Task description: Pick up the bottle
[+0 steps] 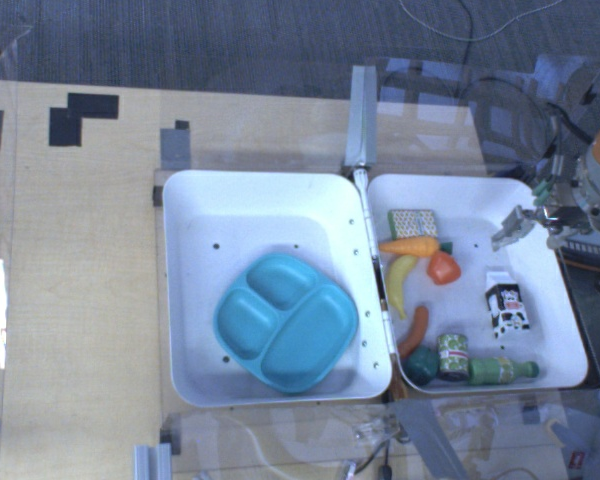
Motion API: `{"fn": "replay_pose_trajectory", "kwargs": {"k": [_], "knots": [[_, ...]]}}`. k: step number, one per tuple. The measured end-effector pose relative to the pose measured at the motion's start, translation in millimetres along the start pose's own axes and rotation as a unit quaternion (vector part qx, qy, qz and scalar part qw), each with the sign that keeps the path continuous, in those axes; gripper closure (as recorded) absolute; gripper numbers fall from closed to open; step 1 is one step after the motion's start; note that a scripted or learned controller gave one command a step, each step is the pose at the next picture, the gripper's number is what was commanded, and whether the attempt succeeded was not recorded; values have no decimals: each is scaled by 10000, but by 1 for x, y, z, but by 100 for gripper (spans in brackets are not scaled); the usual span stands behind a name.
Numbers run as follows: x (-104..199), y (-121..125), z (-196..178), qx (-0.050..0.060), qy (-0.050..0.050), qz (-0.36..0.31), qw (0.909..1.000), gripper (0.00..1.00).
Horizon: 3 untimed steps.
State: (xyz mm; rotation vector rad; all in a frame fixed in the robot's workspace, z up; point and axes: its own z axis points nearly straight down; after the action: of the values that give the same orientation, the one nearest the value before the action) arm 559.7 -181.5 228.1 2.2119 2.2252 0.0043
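Lying on its side at the near edge of the right bin (570, 298), the green bottle (501, 371) looked smooth and round, touching a little can (452, 356). Our gripper (525, 223) hung over the bin's far right corner, well apart from the bottle, and we could not tell how it was set. We thought it best to come down over the bottle's fat middle, squeezing across it. A bumpy blue plate (286, 320) sat in the left bin.

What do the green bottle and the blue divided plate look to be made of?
Green bottle: likely moulded plastic, slightly glossy; uniform green with a pale highlight. Too small to be sure.
Blue divided plate: probably plastic, smooth satin; even colour, soft rounded compartment ridges.
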Motion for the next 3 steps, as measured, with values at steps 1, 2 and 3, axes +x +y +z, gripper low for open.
{"fn": "replay_pose_trajectory", "kwargs": {"k": [1,2,3], "knots": [[30,-62,107,-93,-43,-695,9975,0],[87,-15,138,-54,0,154,9999,0],[92,85,26,-20,-6,-579,9983,0]]}}
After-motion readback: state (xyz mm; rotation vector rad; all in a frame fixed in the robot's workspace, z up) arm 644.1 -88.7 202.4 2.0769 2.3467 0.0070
